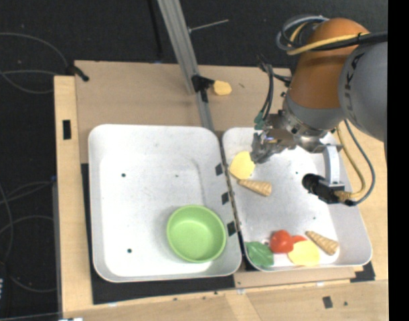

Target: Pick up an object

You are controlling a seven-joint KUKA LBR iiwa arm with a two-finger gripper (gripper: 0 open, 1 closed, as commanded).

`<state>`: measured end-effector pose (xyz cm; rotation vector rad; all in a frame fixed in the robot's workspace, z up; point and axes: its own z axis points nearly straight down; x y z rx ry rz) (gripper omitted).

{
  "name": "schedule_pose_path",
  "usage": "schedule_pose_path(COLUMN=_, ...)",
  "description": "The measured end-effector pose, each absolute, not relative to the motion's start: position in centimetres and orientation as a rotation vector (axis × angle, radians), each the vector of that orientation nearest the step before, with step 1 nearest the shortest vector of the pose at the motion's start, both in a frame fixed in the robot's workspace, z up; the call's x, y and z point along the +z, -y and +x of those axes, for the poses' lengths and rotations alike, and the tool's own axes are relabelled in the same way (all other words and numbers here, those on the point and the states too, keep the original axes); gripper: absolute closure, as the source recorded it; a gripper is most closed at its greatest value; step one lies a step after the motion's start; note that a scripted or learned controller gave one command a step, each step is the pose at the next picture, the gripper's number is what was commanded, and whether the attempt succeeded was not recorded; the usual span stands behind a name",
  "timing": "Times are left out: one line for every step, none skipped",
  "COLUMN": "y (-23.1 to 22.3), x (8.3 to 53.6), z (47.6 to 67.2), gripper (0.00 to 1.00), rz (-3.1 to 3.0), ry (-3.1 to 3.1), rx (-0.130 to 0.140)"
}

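Occlusions over the right bin (351, 243).
Arm (324, 65) covers the bin's far corner; gripper (264, 146) fingertips too blurred to resolve.

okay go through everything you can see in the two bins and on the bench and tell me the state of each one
green bowl: upright, left bin
yellow piece: right bin, at the gripper
upper cone: lying flat
lower cone: lying flat
red item: resting, front edge
green item: front corner
yellow object: on bench, outside bins
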<state>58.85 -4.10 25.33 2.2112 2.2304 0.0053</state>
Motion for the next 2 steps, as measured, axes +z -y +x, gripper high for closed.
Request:
schedule_pose_path(y=-0.3, x=24.7, z=59.6, gripper=1.0, rz=2.213, ry=-2.228, rx=0.002)
schedule_pose_path(y=-5.8, x=23.8, z=58.4, gripper=1.0, rz=2.214, ry=-2.23, rx=0.0)
